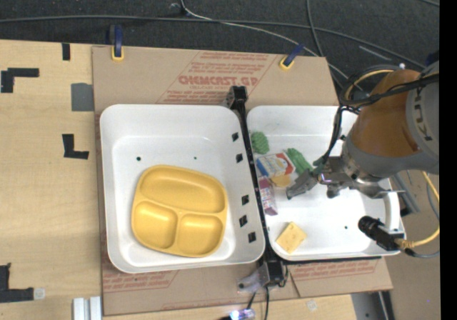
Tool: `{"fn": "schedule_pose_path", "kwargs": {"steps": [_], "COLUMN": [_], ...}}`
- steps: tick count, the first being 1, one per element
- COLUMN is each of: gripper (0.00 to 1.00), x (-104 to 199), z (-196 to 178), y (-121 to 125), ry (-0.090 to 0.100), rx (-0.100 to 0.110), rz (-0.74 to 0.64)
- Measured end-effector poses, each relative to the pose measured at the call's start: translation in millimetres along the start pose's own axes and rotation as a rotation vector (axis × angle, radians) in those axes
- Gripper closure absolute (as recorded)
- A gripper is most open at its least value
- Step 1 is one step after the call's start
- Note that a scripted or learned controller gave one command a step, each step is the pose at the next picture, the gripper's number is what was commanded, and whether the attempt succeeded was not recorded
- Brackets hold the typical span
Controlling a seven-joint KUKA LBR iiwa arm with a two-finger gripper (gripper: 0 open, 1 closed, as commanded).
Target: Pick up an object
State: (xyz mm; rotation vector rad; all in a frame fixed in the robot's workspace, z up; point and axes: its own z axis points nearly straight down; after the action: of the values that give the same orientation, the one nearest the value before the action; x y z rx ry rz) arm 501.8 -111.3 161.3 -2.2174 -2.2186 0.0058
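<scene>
In the right bin (343, 246) lie a small green lumpy piece (259, 142), a green long piece (298, 161), a colourful packet (275, 166), a narrow printed wrapper (268, 196) and a yellow sponge-like block (290, 238). My gripper (308, 184) hangs low over the middle of this bin, just right of the packet and the green long piece. Its dark fingers (300, 188) point left and stand apart, with nothing between them.
The left bin (118, 126) holds a yellow divided tray (178, 210). A black divider (246, 168) runs between the bins. The orange-banded arm (385, 122) covers the right bin's far right side. Cables cross the dark backdrop above the cardboard.
</scene>
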Motion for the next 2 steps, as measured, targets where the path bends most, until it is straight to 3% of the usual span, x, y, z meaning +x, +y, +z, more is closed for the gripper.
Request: {"fn": "schedule_pose_path", "kwargs": {"steps": [1,2], "gripper": [0.0,1.0], "x": [11,11], "z": [54,41], "y": [-2,-2], "ry": [0.0,0.001], "rx": [0.0,-0.002], "rz": [0.0,-0.001]}}
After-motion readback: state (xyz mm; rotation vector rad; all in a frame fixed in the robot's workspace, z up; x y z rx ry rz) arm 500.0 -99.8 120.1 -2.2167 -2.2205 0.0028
